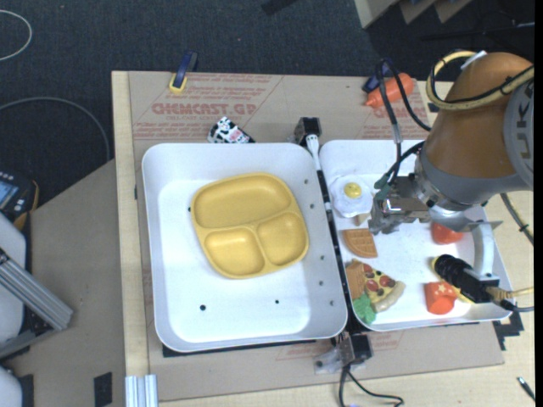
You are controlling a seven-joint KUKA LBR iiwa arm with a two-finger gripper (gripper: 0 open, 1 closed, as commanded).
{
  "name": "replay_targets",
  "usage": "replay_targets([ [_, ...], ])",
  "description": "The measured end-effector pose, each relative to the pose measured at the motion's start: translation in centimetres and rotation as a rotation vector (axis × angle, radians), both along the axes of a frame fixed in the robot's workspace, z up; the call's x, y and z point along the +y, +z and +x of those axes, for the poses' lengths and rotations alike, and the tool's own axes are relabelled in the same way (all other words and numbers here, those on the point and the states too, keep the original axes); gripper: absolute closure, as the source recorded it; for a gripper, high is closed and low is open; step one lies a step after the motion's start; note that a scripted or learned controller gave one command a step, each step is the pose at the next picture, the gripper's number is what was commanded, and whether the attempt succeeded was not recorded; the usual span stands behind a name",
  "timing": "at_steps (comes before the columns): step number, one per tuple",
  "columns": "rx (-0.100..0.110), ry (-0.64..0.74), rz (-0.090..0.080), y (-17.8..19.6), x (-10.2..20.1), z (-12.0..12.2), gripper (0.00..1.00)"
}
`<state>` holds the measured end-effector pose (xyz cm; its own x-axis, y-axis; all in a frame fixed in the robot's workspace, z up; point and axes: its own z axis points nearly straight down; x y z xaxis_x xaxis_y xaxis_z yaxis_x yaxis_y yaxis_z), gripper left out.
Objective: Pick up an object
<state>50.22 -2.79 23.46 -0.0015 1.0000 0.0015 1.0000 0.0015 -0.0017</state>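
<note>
Gripper (379, 220): low inside right bin (411, 265), over its left-centre part, wrist and orange band above it on the view's right. Aperture: cannot tell, since the arm body and the slanted view hide the tip. Nothing seen held. Contact with any item: none visible, though the gap to the nearest item is too small to judge.

Nearest item: toast (361, 242), flat on the bin floor, just beside the gripper on the lower-left in view. Outline near square, slightly skewed, so no strong long axis. Any grasp direction looks about equal, but a flat piece gives little edge to catch.

Second candidate: egg (350, 192), near the gripper on the upper-left, close to the bin's left wall. Also flat.

Farther out: pizza (379, 287) toward the near-left corner, apart from the toast. Red block (439, 297) lies well to the right of it.

Left bin (170, 253): yellow plate (250, 225), well apart from the gripper, across the divider.

Judgement: pick not yet made. The shortest move is a small shift down-left onto the toast.
</note>
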Motion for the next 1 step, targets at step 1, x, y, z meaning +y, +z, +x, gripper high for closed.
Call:
replay_targets([
  [1, 0.003, -0.003, -0.001, -1.83, -0.8, -0.04, 1.0],
])
